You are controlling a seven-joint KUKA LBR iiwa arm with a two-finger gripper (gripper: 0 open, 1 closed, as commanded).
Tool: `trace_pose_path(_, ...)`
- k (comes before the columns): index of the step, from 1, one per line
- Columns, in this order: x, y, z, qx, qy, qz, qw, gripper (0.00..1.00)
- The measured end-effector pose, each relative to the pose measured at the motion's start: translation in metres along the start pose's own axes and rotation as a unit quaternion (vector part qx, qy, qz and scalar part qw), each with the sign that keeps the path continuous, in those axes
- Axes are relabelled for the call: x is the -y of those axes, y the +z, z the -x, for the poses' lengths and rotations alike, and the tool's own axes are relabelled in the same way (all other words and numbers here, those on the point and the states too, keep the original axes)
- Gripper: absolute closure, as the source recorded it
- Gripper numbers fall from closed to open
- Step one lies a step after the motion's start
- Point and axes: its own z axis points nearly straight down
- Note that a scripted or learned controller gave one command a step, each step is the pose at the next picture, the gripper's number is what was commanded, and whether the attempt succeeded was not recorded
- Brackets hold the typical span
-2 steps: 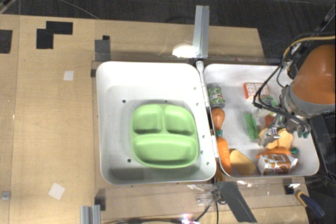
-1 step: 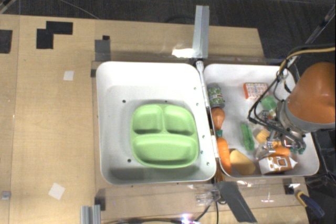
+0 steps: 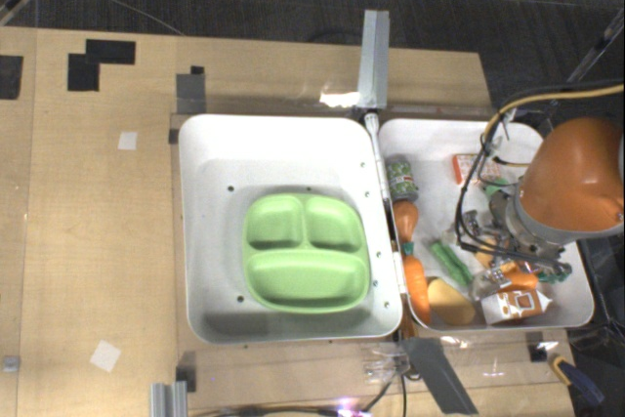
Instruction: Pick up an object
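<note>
My arm, with its orange band (image 3: 578, 176), hangs over the right bin (image 3: 578, 312). The gripper (image 3: 504, 261) points down into the bin's near half, among cables and above a pile of toy food. Beside it lie a long green vegetable (image 3: 450, 262), a tan rounded piece (image 3: 450, 304) and a white and orange carton (image 3: 515, 306). Two orange carrots (image 3: 406, 221) (image 3: 417, 285) lie along the bin's left wall. A green can (image 3: 400, 179) sits farther back. A red and white packet (image 3: 469, 169) is at the back, partly behind cables.
The left bin (image 3: 210, 210) holds a green divided plate (image 3: 306, 252). A grey metal post (image 3: 374, 59) stands behind the seam between the bins. Wooden bench surface (image 3: 88, 239) spreads to the left.
</note>
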Motion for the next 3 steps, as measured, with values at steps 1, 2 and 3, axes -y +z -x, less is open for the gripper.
trace_pose_path(1, 0.018, 0.001, 0.012, 0.001, -0.205, 0.004, 0.9788, 0.0)
trace_pose_path(2, -0.03, 0.002, 0.018, -0.003, -0.193, 0.005, 0.9812, 0.0)
trace_pose_path(3, 0.0, 0.007, 0.096, -0.005, -0.311, 0.011, 0.9504, 0.0)
